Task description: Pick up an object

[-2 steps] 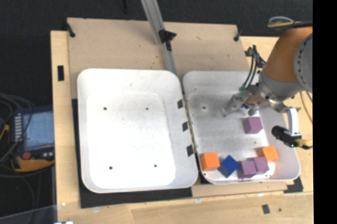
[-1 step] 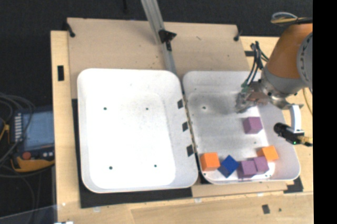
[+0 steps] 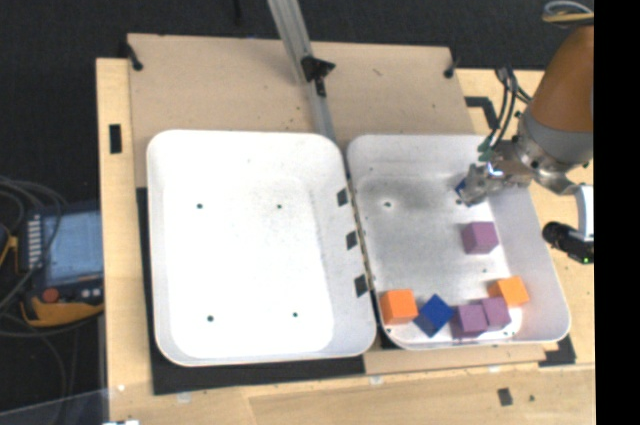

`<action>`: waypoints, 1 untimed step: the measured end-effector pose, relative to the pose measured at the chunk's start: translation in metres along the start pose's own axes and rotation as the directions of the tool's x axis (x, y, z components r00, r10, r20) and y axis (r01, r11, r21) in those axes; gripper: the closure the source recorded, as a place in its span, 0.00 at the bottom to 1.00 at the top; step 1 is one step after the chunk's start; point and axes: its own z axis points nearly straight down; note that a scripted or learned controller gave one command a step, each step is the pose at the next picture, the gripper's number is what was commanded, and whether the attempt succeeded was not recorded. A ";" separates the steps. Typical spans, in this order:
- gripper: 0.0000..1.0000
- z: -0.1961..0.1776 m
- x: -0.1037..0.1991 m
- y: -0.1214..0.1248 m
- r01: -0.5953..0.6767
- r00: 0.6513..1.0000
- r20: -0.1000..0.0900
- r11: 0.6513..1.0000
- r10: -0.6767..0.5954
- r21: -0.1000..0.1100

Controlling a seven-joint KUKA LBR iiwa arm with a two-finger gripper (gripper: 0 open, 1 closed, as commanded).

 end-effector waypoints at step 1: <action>1.00 -0.026 -0.002 0.001 0.004 1.000 -0.001 1.000 -0.004 0.002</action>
